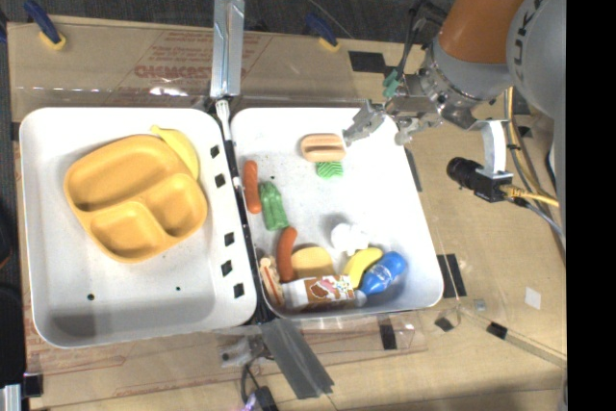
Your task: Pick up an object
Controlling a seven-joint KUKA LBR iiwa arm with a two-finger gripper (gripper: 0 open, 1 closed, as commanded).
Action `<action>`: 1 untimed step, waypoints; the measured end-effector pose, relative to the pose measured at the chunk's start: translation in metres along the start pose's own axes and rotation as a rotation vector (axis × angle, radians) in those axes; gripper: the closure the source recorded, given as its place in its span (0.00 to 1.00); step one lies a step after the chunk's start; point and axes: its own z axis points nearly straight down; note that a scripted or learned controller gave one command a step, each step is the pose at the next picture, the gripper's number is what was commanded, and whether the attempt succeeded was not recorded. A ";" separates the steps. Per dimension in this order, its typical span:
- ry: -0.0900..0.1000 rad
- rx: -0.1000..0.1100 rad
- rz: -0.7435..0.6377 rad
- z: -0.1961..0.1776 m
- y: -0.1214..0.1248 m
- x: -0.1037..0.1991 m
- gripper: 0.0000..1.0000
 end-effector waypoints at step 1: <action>0.002 0.010 -0.017 0.139 -0.026 0.045 0.00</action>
